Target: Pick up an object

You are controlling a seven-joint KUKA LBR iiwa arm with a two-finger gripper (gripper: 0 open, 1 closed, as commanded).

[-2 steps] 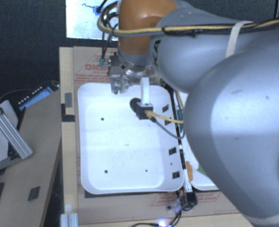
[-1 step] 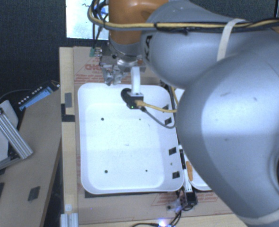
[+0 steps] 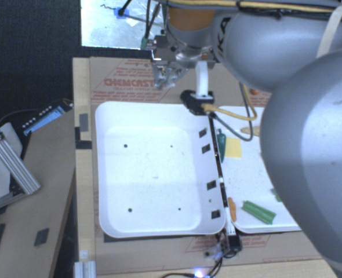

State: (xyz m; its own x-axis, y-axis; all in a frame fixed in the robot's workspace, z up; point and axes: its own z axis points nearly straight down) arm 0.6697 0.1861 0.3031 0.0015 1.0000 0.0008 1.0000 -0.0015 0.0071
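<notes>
Green stick (image 3: 258, 212), right bin (image 3: 249, 172)

Evenly lit indoor scene under soft overhead light. The left white bin (image 3: 148, 172) looks bright, nearly washed out, with faint shadow along its rims. The grey arm (image 3: 298, 97), close to the camera, is large and blurred. Small objects look soft and slightly grainy; the far background is dark.

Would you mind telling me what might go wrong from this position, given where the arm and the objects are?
The tool sits above the left bin's far rim, away from the objects, so a descent here may grab nothing. The green piece and yellow square lie in the right bin, partly under the arm, which blocks the camera.
</notes>
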